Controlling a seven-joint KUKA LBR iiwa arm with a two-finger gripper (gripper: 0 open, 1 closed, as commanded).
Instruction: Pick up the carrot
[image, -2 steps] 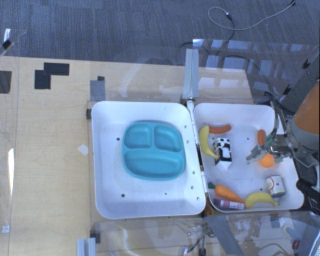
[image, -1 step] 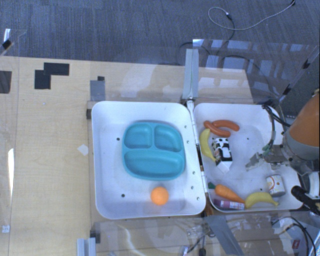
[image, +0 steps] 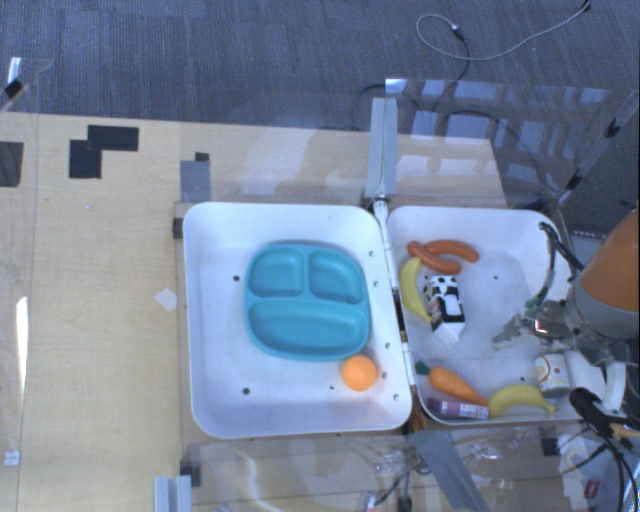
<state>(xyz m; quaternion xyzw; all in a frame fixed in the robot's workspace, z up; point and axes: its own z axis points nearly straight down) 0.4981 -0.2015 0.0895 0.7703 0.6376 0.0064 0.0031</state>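
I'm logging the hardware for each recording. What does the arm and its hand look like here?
At the right edge, the arm shows a rounded orange band over a grey segment. Below it the hand is a cluster of grey metal parts with a small red light. Black cables run alongside, and white fittings sit beneath.

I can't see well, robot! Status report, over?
Claw over right bin, grip unclear. Carrot on bin floor, untouched. Red marker and banana lie close by.
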